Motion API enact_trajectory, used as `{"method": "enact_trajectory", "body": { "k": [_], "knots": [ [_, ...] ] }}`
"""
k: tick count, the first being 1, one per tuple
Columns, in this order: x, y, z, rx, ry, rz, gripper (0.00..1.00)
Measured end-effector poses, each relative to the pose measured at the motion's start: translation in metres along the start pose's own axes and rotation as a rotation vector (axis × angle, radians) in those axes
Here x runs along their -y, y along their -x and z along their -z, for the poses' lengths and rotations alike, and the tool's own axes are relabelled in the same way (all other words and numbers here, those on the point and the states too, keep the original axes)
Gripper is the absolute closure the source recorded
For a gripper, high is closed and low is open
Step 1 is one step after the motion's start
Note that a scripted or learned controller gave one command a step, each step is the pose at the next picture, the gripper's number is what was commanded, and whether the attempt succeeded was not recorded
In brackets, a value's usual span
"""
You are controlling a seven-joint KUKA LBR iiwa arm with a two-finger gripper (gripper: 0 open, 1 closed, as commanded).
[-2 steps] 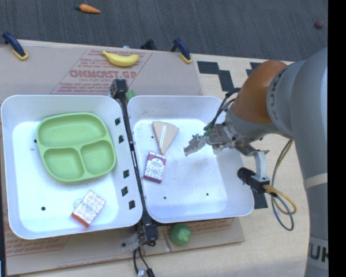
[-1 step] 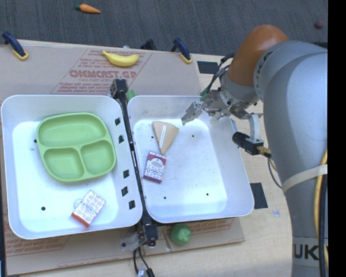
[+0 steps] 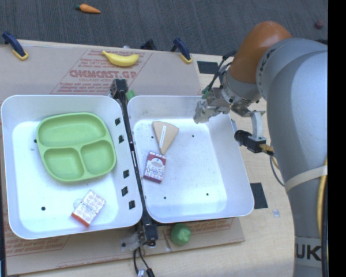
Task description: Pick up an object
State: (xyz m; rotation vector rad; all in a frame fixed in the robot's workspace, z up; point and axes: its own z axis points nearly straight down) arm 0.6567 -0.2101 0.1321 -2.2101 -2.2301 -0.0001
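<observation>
In the right bin point(image 3: 230, 172) lie a tan wedge of cheese point(image 3: 164, 134) and, just below it, a small red carton point(image 3: 155, 167). The left bin point(image 3: 11, 172) holds a green divided plate point(image 3: 75, 146) and an orange-and-white packet point(image 3: 88, 207). My gripper point(image 3: 203, 113) hangs over the right bin's upper right part, to the right of the cheese wedge and apart from it. Nothing shows between its fingers.
A yellow banana point(image 3: 120, 57) lies on the cardboard behind the bins. A green ball point(image 3: 180, 234) sits in front of the right bin. An orange carrot point(image 3: 89, 8) lies on the floor at the back. Blue clamps point(image 3: 14, 44) hold the cardboard's edge.
</observation>
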Motion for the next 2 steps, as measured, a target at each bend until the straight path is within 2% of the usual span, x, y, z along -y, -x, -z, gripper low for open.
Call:
{"method": "enact_trajectory", "body": {
  "k": [1,2],
  "knots": [
    [0.000,0.000,0.000,0.000,-0.001,0.001,0.00],
    [0.053,0.000,-0.026,0.001,-0.003,-0.003,0.00]
  ]
}}
